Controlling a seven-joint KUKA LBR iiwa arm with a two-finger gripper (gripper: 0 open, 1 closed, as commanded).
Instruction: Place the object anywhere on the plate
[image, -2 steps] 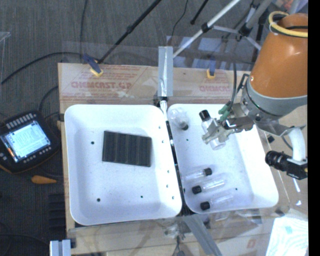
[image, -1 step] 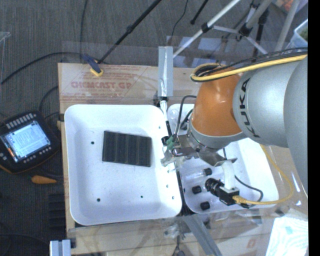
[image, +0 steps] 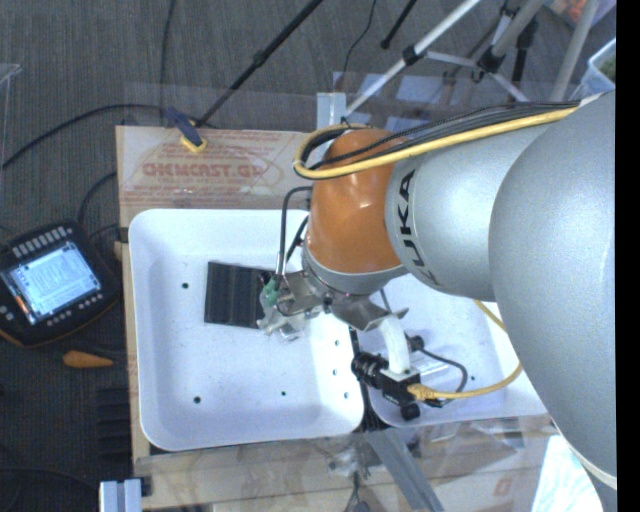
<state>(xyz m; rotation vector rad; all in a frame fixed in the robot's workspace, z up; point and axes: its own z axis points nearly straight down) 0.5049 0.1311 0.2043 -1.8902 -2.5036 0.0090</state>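
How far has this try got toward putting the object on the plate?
Done: the gripper has reached the left bin, at the right edge of a dark ribbed rectangular piece. In hand: something small and green sits at the fingers; a grasp is unclear. Left: any placement.

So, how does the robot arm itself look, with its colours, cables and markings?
The arm is a thick, rounded grey body with an orange band above the wrist. Dark letters, part of "KUKA", run along the grey shell. A yellow cable and a black cable pass over the orange band. The pincer is a small metallic part with a green detail.
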